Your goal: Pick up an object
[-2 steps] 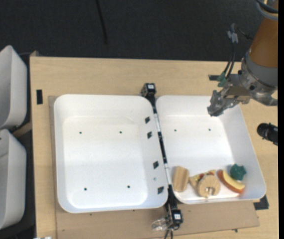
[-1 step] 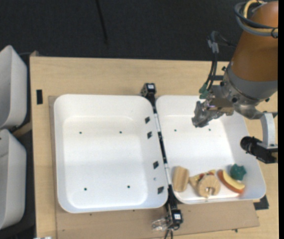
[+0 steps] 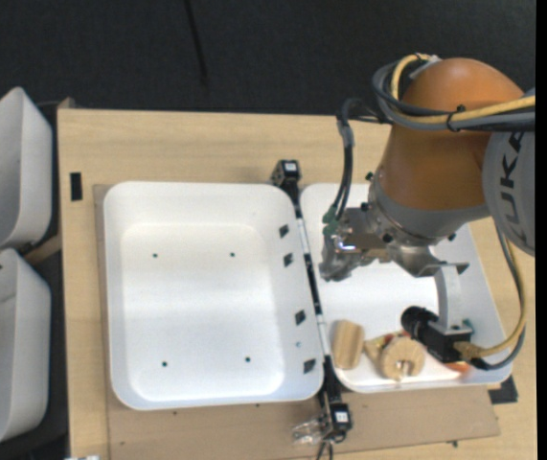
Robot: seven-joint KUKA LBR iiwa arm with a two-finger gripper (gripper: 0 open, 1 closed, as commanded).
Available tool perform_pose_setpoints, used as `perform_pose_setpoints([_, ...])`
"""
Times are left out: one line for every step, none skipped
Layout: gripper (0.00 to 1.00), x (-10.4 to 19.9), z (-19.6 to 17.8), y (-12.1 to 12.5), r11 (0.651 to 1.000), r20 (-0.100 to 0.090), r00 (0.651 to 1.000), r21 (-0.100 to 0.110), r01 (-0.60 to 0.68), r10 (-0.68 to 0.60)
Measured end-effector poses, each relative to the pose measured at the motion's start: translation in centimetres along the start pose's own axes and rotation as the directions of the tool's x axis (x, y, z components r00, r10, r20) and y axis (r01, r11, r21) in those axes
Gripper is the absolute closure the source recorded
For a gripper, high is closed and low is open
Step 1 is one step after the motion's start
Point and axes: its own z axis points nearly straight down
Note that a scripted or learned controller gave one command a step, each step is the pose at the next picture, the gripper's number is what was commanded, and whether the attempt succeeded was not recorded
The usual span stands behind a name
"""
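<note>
Gripper [image 3: 342, 254] hovers low over the bin [image 3: 481, 305] beneath, likely seeking a grasp; whether it is open cannot be told. Two wooden blocks [image 3: 348, 343] lie near it.

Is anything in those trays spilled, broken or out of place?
Nothing stands out. A wooden block and a second wooden piece lie side by side inside the right-hand bin; nothing has spilled out.

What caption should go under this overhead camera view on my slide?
Claw of the robot arm poised over the right bin, wooden blocks lying at its near edge, left bin alongside.
</note>
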Motion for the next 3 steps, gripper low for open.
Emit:
perform_pose_setpoints([0.0,-0.4,-0.2,0.1,1.0,0.001,1.0,-0.005,-0.007,0.007])
perform_pose_setpoints([0.0,-7.6,-1.1,0.1,1.0,0.004,1.0,-0.007,-0.014,0.014])
perform_pose_setpoints([0.0,-5.0,-11.1,4.1,1.0,0.002,1.0,-0.018,-0.002,0.002])
